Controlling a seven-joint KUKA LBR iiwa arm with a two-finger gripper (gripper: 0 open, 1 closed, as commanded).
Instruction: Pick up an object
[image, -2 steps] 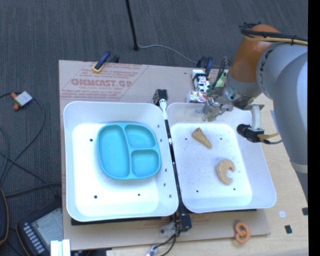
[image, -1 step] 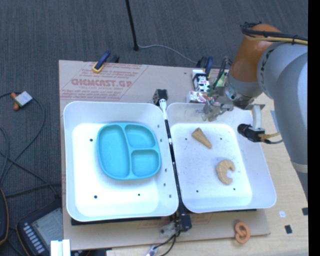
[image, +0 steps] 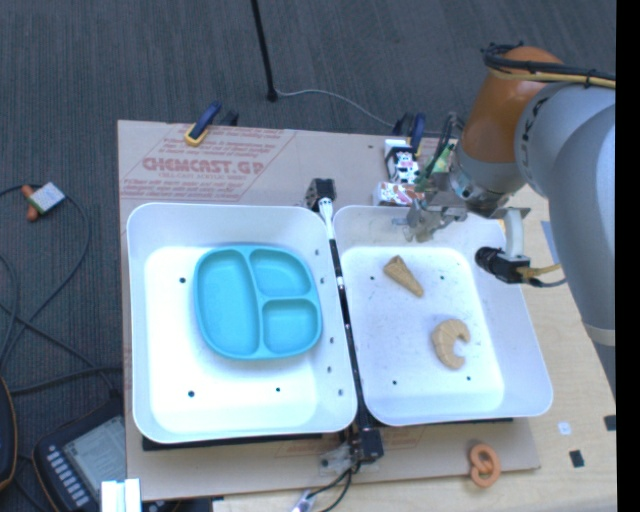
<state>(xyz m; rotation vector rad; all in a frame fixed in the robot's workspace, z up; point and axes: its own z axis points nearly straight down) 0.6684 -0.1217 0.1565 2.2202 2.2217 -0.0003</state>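
Two tan objects lie in the right bin (image: 520, 350): a wedge-shaped piece (image: 403, 275) near the back and a curved, C-shaped piece (image: 451, 342) closer to the front right. My gripper (image: 425, 225) hangs over the bin's back rim, a short way behind and right of the wedge and apart from it. Nothing is seen in the gripper. The grey arm with its orange band (image: 500, 110) comes in from the upper right.
The left bin (image: 160, 400) holds a blue divided plate (image: 258, 302). A small orange ring-like item (image: 484, 463) lies on the bench in front of the right bin. Cables and small clips sit behind the bins.
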